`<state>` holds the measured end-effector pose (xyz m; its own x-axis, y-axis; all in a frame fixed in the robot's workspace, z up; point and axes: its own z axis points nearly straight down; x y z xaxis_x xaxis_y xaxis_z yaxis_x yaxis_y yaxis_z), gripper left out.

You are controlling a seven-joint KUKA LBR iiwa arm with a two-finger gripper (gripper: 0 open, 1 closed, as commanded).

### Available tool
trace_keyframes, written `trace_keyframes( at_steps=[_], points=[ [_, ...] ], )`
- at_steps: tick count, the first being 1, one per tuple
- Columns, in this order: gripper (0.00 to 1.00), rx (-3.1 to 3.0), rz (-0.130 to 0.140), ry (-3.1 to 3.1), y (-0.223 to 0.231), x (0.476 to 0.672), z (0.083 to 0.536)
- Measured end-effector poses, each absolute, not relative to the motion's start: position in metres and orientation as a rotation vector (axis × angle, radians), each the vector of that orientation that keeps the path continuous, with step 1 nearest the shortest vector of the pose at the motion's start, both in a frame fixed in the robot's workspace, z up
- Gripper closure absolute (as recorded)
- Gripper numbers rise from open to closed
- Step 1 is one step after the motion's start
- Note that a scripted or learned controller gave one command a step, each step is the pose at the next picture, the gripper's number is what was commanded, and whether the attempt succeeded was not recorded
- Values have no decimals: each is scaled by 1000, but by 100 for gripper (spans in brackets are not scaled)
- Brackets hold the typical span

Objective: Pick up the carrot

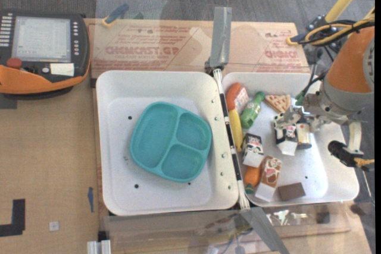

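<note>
The carrot (252, 176), a short orange piece, lies near the front left corner of the right bin (342, 184), partly tucked under a small carton (270, 171). My gripper (290, 128) hangs over the middle of the right bin, to the right of the carrot and farther back. It is apart from the carrot. Small dark and white parts crowd around its tip, so what lies under it is unclear.
In the right bin also lie a red-orange piece (236, 95), a green bottle (252, 110), a yellow item (236, 128), a waffle wedge (277, 103), a milk carton (253, 149) and a brown block (292, 191). A teal divided plate (171, 141) sits in the left bin (113, 98).
</note>
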<state>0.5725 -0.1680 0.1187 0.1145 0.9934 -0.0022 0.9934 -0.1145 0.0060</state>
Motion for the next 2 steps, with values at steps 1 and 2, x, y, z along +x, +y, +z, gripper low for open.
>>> trace_keyframes(
  at_steps=[1, 2],
  points=[
    [100, 2386, 1, 2042, -158, 531, 235],
    [100, 2035, 0, 2395, -141, 480, 254]
  ],
)
